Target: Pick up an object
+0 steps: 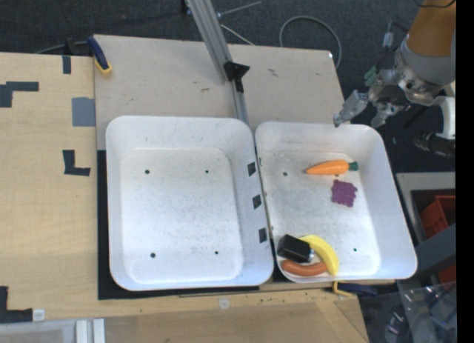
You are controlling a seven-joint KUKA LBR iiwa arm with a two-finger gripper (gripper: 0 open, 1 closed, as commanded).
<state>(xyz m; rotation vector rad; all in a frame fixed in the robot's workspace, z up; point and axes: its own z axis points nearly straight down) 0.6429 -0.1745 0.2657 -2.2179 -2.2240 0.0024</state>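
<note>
The gripper hangs at the far right corner of the right bin, just over its rim, its fingers spread apart with nothing between them. The arm above it is cut off by the frame's top edge. In the right bin lie a toy carrot and, just beside it, a purple piece too blurred to name. At the near rim a banana overlaps a black block and a red item, partly hidden beneath them. The left bin sits alongside.
</note>
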